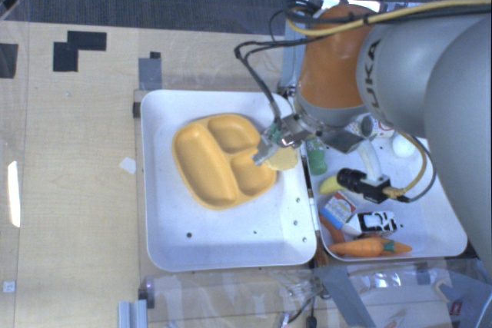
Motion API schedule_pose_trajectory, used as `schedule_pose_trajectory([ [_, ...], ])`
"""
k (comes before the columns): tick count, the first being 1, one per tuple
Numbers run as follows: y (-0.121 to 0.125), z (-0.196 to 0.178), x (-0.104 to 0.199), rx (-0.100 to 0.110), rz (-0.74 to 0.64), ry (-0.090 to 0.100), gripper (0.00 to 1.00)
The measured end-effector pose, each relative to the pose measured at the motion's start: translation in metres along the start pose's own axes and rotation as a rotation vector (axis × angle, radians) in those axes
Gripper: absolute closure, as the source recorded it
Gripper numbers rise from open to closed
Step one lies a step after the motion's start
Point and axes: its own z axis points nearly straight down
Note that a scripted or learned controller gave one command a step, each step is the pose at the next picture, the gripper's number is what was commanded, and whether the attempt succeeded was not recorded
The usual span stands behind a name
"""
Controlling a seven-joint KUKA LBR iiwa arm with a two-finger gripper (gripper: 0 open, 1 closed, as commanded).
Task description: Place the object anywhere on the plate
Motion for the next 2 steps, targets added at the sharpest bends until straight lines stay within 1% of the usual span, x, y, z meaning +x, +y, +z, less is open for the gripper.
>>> schedule_pose_trajectory([
  [1, 0.0292, 0.019, 0.057, 0.003, -0.06, 0.001, 1.0],
  [2, 0.0292, 0.0188, 0.0568, 0.003, -0.06, 0.001, 0.0],
])
